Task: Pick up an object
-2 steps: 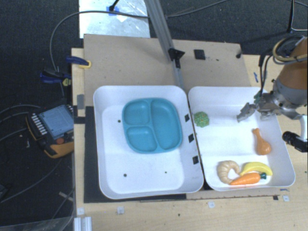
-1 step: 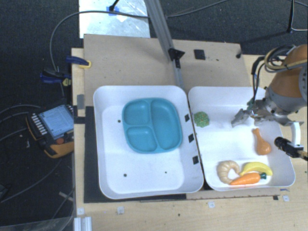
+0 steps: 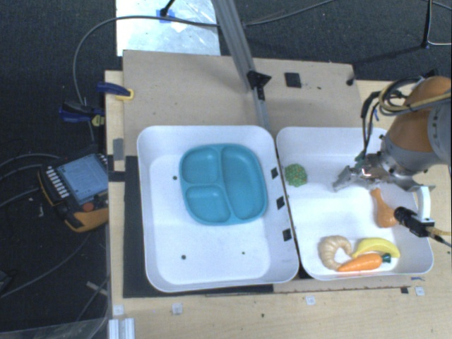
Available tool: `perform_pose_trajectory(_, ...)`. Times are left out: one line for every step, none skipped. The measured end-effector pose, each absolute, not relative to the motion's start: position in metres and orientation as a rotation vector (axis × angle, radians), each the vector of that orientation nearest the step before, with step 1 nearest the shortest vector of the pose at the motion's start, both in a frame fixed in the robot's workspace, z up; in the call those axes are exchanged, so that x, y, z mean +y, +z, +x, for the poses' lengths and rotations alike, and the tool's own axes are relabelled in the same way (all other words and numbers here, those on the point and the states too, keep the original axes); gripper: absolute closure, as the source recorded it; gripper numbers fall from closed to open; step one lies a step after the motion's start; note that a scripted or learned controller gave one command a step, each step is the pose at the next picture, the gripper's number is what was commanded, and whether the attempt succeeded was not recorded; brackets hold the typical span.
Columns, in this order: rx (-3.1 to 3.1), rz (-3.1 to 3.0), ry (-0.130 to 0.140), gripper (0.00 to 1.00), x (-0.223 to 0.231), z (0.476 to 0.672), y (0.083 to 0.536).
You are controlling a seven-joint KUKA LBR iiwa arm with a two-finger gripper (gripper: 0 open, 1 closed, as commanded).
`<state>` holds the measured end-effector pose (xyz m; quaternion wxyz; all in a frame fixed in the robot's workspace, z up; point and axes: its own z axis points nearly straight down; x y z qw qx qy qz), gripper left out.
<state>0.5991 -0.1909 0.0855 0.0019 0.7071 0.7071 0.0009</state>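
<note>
Even bright light, soft focus, bins glare-washed.

Green ball, orange piece, croissant, banana, carrot, all lying in right bin

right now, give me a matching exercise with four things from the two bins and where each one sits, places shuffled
Things:
1. blue divided plastic plate
2. green knobbly ball
3. yellow toy banana
4. two-finger gripper

Places:
A. right bin, near its front edge, beside an orange toy carrot
B. above the middle of the right bin
C. left bin, toward the back
D. right bin, close to its left wall

Pairs: 1-C, 2-D, 3-A, 4-B
</note>
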Motion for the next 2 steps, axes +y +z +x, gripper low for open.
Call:
perform_pose_trajectory(2.215, 2.214, 0.009, 1.0, -0.191, 0.601, 0.099)
perform_pose_trajectory(2.223, 2.212, 0.005, 1.0, -0.191, 0.607, 0.144)
